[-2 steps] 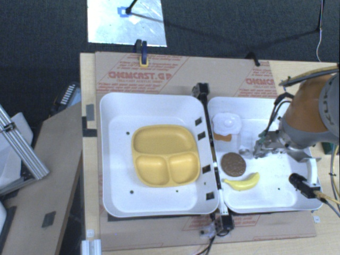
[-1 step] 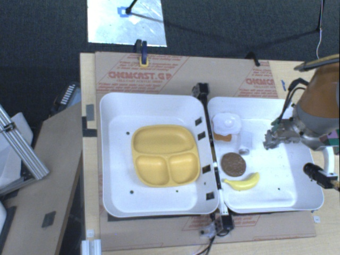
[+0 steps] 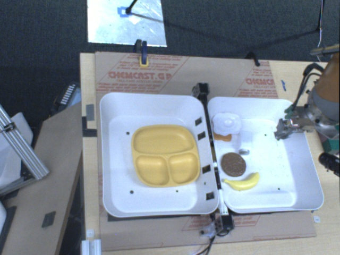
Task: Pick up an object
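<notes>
In the right bin (image 3: 297,195) lie a yellow banana (image 3: 243,182) near the front, a round brown cookie-like disc (image 3: 233,164) just behind it, a white lumpy object (image 3: 226,123) at the back left, and a small orange piece (image 3: 222,137) under its edge. A small grey item (image 3: 243,152) sits beside the disc. My gripper (image 3: 283,129) hangs at the bin's right side, well to the right of these objects, with nothing seen between its fingers.
The left bin (image 3: 114,158) holds a yellow three-compartment tray (image 3: 163,154). A black divider with clips (image 3: 206,142) runs between the bins. Both bins rest on a cardboard sheet (image 3: 159,73). The arm and cables occupy the right edge.
</notes>
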Robot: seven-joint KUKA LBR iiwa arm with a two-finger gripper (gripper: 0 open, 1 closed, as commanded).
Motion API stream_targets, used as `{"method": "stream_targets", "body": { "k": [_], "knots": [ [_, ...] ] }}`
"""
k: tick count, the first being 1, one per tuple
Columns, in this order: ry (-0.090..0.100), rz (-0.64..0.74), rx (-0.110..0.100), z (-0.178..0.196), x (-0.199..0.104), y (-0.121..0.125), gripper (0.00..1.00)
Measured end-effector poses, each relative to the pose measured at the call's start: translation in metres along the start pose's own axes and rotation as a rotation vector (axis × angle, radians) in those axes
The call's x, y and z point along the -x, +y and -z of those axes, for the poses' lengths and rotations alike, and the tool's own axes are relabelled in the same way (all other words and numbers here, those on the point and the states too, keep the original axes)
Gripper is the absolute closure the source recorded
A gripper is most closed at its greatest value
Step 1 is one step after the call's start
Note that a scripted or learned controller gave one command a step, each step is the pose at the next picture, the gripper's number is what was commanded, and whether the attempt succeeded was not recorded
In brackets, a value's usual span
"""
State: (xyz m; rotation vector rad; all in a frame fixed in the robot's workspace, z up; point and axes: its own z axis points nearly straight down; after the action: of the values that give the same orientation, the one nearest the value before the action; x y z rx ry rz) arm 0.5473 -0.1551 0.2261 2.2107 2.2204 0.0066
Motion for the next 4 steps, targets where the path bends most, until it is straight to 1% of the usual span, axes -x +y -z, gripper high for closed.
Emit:
{"method": "stream_targets", "body": {
  "k": [1,2,3,4],
  "knots": [
    [0.002,0.000,-0.005,0.009,0.000,0.001,1.00],
    [0.005,0.006,-0.006,0.018,-0.059,0.001,1.00],
    [0.006,0.005,-0.008,0.005,-0.114,-0.003,1.00],
    [0.006,0.006,-0.006,0.014,-0.171,-0.003,1.00]
  ]
}}
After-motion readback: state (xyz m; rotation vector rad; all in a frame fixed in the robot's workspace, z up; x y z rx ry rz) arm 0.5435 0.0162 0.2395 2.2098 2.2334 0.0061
